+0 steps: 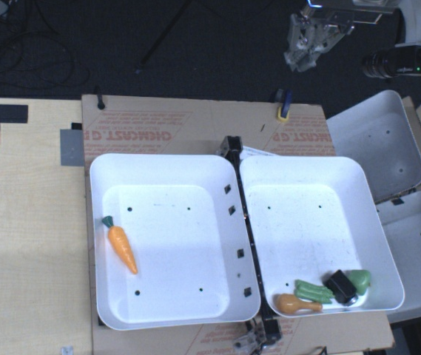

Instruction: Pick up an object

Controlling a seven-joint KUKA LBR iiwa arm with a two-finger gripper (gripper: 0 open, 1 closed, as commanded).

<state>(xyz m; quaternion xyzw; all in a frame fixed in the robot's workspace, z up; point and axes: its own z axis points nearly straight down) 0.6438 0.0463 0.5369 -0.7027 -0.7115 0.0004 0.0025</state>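
Hanging high at the top right, beyond the far edge of the bins, the gripper is being kept well clear of every object; whether it is wide or narrow cannot be told. Nothing is being held. A carrot is lying alone at the left wall of the left bin, its long axis slanting from upper left to lower right — green top farthest from the arm. Nearer the gripper, though still well apart, a cluster of small objects is crowding the near right corner of the right bin.
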